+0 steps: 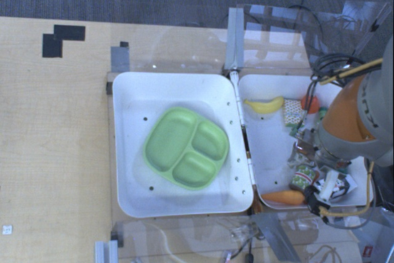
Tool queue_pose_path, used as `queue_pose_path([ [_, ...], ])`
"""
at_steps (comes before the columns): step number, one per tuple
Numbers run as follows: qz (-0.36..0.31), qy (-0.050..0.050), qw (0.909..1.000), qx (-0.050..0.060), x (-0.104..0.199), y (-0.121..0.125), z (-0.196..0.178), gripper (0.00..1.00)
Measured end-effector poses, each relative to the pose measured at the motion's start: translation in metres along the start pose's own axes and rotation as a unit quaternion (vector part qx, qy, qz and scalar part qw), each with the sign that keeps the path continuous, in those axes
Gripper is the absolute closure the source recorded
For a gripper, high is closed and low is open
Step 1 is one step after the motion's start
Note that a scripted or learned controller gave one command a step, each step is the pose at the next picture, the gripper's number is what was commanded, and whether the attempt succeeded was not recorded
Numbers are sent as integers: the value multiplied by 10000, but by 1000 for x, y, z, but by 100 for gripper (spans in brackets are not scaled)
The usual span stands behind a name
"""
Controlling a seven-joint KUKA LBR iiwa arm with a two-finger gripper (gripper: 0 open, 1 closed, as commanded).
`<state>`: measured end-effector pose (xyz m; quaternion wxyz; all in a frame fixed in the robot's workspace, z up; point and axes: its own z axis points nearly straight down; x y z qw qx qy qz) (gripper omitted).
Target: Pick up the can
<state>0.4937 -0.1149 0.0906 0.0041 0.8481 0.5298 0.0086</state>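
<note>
Low in the right bin, the robot's hand, its grip impossible to judge beneath the wrist, hangs directly over the green-labelled can, which lies just above an orange carrot.

You have two white bins: the left bin and the right bin. In the left sits one green divided plate. In the right you can count one banana, one carrot and one can.
</note>
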Motion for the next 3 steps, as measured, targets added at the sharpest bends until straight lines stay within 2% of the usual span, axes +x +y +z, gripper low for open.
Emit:
queue_pose_path([
  [1,-42,2,10000,-5,1,1,-10,100],
  [2,1233,-60,9923,68,63,-26,-163,100],
  [3,1230,-64,9924,72,64,-26,-163,0],
])
